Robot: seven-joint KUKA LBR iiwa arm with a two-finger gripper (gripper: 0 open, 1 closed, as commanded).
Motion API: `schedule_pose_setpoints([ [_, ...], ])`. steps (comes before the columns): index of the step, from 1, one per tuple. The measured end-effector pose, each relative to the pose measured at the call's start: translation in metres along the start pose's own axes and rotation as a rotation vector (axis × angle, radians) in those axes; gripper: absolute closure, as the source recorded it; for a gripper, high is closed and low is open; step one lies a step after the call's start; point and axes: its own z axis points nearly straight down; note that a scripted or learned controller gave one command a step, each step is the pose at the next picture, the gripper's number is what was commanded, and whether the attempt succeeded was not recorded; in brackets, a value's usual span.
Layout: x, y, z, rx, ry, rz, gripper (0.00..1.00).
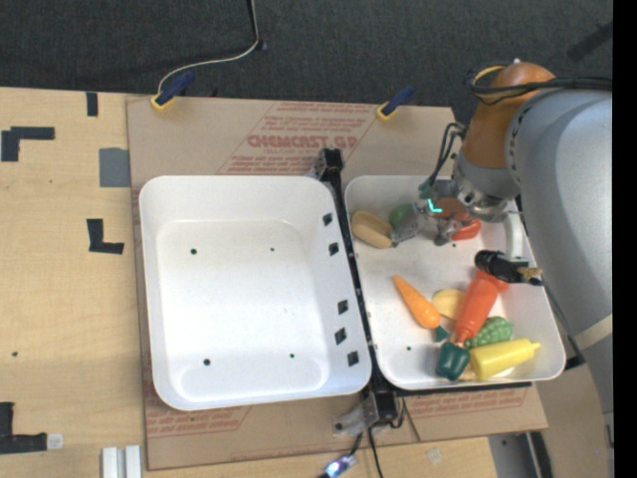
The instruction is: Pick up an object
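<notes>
Hovering hand (430,225), grip state unclear, beside tan bread roll (371,230), right bin (550,312)

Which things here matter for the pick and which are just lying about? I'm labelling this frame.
Job:
hand
right bin
tan bread-like piece
orange carrot
yellow corn

Lying about:
left bin
cardboard sheet
blue clamps
cable

Both white bins (239,297), (537,342): smooth moulded plastic, faint sheen. Beneath them, matt brown cardboard sheet (299,137), red print. Bench top (60,297): pale wood-look board, matt. Toy food, carrot (418,304) and yellow corn (503,357) included: glossy plastic. Arm shell (572,197): smooth grey, satin finish; orange band (493,122) glossier.
</notes>
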Motion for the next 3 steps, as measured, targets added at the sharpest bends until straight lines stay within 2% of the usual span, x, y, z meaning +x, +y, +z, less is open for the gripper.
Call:
schedule_pose_setpoints([
  [1,-0.052,0.001,-0.061,-0.060,0.007,-0.002,0.00],
  [2,0.018,-0.029,0.000,-0.051,-0.012,-0.002,0.00],
  [3,0.055,0.009,-0.008,-0.047,-0.032,0.001,0.00],
])
